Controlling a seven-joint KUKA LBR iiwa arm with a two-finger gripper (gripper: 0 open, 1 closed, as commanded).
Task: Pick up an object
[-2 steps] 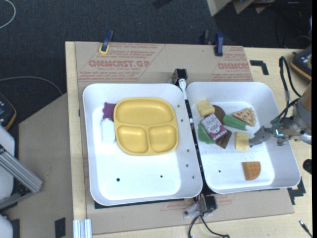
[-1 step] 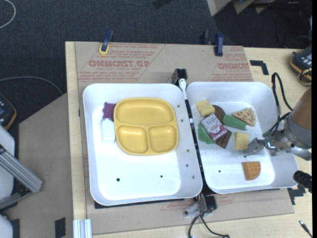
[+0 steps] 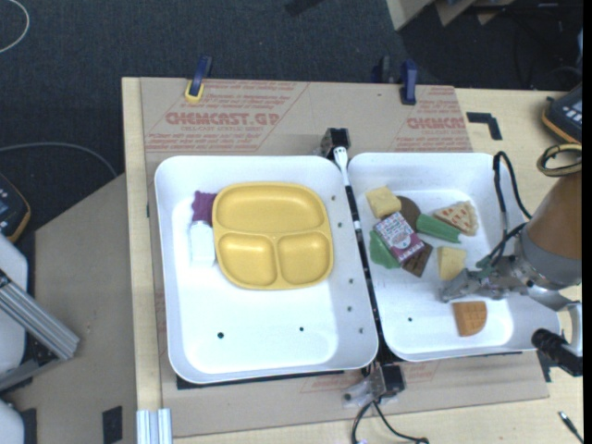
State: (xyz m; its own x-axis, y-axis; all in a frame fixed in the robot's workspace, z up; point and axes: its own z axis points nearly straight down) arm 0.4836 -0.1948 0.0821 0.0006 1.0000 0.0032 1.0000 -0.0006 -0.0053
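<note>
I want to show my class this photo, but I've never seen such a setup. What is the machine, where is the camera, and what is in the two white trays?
The single camera hangs above the bench, looking down at a slant. The machine is a robot arm reaching in from the right; its gripper hovers low over the right bin. Nothing is visibly held between its fingers.

The left bin holds a yellow divided plate, with a purple item and a white item beside it. The right bin holds small toy foods: a pizza slice, a green piece, yellow blocks, a small packet, and an orange piece.
</note>
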